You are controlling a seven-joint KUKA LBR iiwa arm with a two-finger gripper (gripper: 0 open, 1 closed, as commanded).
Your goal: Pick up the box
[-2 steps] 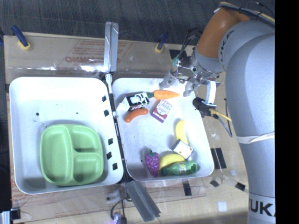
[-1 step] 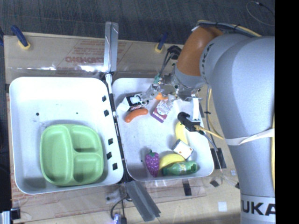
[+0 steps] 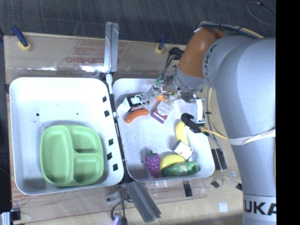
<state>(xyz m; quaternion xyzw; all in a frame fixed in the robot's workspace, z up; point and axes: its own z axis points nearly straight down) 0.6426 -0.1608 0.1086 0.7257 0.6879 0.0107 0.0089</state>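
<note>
Camera view shows you the end effector (image 3: pixel 161 92) low over the upper part of the right bin (image 3: pixel 140 172), just above the box (image 3: pixel 163 109), a small white and purple packet lying tilted near the bin's middle top. You cannot tell how it is set, nor whether it touches the box. Left of the box lies an orange sausage (image 3: pixel 136 115). Grapes (image 3: pixel 152 163), a banana (image 3: pixel 181 131) and a green bottle (image 3: pixel 180 169) sit lower. On the surface (image 3: pixel 61 50), the left bin (image 3: pixel 28 93) holds a green tray (image 3: pixel 71 154).

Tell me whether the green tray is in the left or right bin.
In the left bin: the green tray lies flat on its floor, toward the near side.
</note>
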